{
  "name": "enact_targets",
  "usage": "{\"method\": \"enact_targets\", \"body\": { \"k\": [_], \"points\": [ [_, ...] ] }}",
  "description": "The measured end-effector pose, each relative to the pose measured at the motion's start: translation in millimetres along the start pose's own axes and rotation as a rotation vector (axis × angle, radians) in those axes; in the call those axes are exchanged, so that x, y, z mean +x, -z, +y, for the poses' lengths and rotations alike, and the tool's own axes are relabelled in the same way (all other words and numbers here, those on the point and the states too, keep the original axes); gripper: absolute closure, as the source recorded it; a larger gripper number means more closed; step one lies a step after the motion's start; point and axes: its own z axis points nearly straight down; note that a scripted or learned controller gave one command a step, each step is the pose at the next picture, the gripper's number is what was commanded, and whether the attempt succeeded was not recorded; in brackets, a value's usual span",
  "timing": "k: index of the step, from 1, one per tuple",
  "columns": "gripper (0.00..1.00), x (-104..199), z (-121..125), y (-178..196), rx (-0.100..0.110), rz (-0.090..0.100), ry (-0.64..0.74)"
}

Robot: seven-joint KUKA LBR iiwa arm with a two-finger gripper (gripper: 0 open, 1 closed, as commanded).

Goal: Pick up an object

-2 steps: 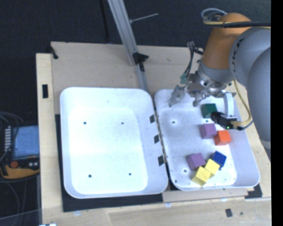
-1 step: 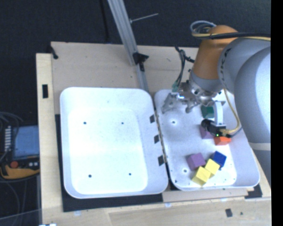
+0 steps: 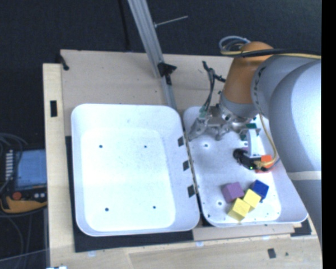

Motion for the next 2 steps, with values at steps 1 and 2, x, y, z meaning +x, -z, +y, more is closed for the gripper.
{"method": "enact_targets", "body": {
  "k": [1,2],
  "points": [
    [1.0,-1.3,1.8,14.3,-0.007,0.0,-0.002],
    [1.0,2.5,-3.4,74.9,-0.009,0.001,0.0]
  ]
}}
